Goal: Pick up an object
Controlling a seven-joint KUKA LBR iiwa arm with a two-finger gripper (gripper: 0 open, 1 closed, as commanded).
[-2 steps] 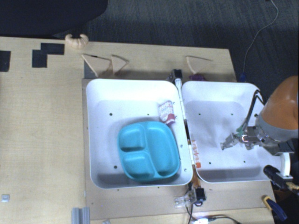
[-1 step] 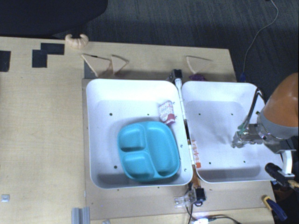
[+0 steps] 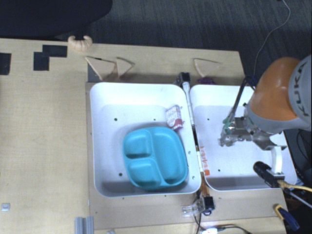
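While hovering over right bin [image 3: 243, 179], gripper [image 3: 229, 134] far from targets: blue divided tray [image 3: 155, 156] and small packet [image 3: 174, 116] both in left bin [image 3: 105, 130], leftward across divider. Grip state: cannot tell.

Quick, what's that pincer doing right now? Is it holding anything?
Pincer: over the right bin; nothing can be seen in it, and whether it is open or closed cannot be told from this view.
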